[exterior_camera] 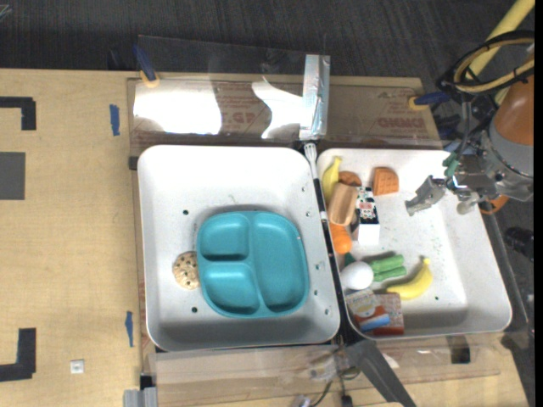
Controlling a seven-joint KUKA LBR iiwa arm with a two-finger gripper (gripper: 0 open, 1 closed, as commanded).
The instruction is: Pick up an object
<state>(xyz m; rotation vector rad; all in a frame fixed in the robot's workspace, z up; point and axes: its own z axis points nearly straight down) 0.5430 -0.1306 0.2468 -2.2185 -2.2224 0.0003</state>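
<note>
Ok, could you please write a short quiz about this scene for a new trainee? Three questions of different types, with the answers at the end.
1. True or false: the teal divided plate lies in the left bin.
2. Multiple choice: what lies just left of the plate, inside the same bin? A) a banana B) a cookie C) a white egg
3. Fill in the blank: the tool hovers over the ____ bin.

Key:
1. True.
2. B, the cookie. The banana and the white egg are in the right bin.
3. Right.
</note>
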